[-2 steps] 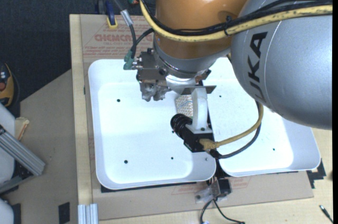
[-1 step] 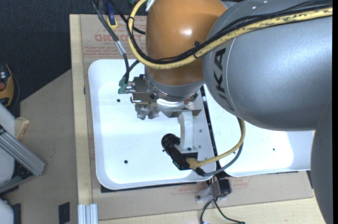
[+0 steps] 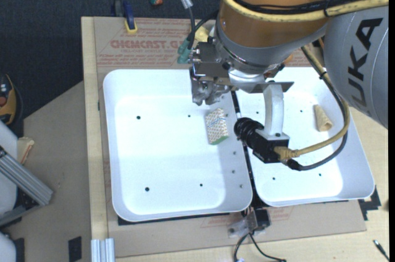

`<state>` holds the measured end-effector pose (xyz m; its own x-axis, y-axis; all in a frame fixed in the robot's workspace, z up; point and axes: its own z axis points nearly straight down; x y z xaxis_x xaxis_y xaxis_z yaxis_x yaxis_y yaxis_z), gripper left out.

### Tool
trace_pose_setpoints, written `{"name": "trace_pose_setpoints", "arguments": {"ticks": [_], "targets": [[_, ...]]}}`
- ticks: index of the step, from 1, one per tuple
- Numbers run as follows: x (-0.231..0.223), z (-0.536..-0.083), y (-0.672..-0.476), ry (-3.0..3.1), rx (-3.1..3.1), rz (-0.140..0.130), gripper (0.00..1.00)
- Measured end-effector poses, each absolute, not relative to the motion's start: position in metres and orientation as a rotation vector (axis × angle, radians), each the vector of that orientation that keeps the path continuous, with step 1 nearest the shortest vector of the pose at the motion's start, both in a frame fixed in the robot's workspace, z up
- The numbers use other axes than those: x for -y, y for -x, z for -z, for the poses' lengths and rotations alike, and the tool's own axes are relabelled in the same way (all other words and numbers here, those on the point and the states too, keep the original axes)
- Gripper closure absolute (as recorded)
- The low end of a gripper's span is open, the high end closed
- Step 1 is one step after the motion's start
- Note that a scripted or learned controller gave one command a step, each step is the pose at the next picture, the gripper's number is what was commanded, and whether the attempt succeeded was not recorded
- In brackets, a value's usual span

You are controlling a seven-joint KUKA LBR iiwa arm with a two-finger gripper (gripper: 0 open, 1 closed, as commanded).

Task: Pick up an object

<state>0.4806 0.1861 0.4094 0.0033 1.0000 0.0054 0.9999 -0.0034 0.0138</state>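
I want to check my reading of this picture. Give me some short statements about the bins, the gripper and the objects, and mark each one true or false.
1. A patterned object lies in the left bin. True.
2. A tan piece lies in the right bin. True.
3. The gripper hangs over the right bin's far right edge. False: it is over the left bin, near the wall that divides the bins.
4. The patterned object sits at the left bin's left side. False: it sits at its right side, just below the gripper.
5. A blue and yellow clamp is on the board behind the bins. True.
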Motion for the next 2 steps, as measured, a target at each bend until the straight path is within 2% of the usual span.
{"name": "trace_pose_setpoints", "arguments": {"ticks": [1,2], "targets": [[-0.176,-0.301,-0.478,-2.228,-2.222,0.017,1.00],[-0.118,-0.404,-0.480,-2.223,-2.210,-0.015,1.00]]}}
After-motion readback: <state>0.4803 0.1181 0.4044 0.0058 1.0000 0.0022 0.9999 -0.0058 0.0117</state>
